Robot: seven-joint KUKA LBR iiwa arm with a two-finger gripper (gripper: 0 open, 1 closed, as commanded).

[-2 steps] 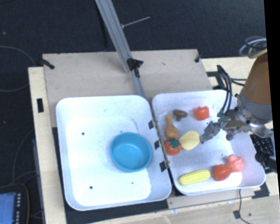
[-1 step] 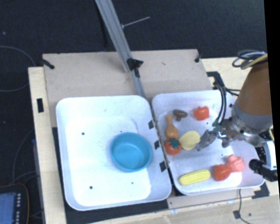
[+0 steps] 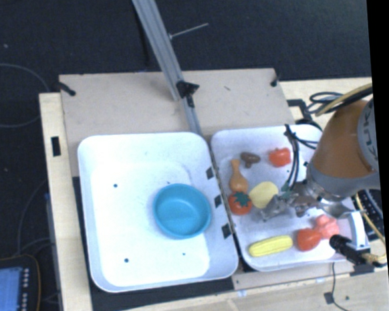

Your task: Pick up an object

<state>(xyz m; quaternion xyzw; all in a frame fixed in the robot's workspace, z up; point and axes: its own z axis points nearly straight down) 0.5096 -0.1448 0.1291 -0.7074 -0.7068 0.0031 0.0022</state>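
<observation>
— Bins first: how many, and what is in each?

— Two white bins sit side by side on the surface [image 3: 256,86]. The left bin [image 3: 103,192] carries one blue bowl [image 3: 181,210]. The right bin [image 3: 260,139] carries seven small things that I can count: one brown piece [image 3: 250,158], one red tomato-like piece [image 3: 280,157], one tan gourd shape [image 3: 236,175], one red-orange piece with a green top [image 3: 239,203], one pale yellow lump [image 3: 263,194], one yellow corn cob [image 3: 269,247] and one red-and-pink piece [image 3: 314,233].

— And your end effector?

— My end effector [image 3: 279,206] is low inside the right bin, just beside the pale yellow lump and above the corn cob. I cannot tell how far it is open, and I see nothing gripped in it.

— Where is your arm?

— My arm [image 3: 338,153] reaches in over the right bin's right side.
</observation>
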